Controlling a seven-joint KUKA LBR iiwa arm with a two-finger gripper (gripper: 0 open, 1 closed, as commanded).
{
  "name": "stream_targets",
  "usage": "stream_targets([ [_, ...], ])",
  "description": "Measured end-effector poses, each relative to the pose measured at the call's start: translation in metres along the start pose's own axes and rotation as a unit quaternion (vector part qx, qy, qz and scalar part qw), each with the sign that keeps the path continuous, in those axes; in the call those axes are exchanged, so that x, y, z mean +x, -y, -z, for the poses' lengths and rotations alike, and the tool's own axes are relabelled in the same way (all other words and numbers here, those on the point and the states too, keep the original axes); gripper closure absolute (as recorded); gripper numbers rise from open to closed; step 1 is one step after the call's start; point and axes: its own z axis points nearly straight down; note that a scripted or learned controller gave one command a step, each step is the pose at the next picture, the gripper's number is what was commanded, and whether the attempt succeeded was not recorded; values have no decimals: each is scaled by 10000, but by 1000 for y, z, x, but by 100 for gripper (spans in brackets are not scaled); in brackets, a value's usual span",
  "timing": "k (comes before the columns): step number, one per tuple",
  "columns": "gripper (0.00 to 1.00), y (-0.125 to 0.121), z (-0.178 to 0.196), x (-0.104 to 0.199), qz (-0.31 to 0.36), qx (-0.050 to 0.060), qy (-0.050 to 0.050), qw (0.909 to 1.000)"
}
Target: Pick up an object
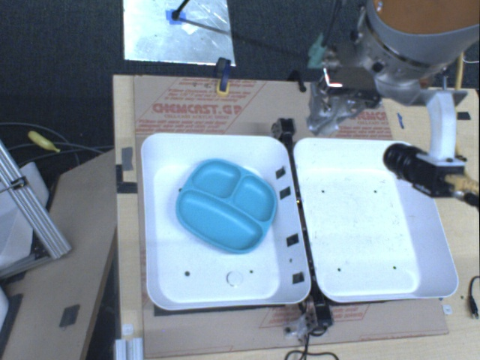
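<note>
The blue divided plate [226, 205] appears rigid, light, slick plastic; its raised rim offers the best grip; jaw state indeterminable.

- The arm [420, 21] enters from the upper right, its orange band uppermost.
- The gripper [335, 115] hangs below the wrist, pointing down and left.

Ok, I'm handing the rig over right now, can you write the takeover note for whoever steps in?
Gripper: raised above the far edge of the right bin; nothing visible between its fingers, open or shut unclear.
Things: blue divided plate lies flat in the left bin, slightly toward the far side.
Done: no pick yet; plate sits in its bin.
Left: move over the left bin, descend, grasp the plate, lift.
</note>
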Motion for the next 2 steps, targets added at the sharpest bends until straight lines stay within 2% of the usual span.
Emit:
stream_targets([
  [1,100,3,-121,44,28,126,35,9999],
  [2,100,2,-104,42,47,63,17,10000],
])
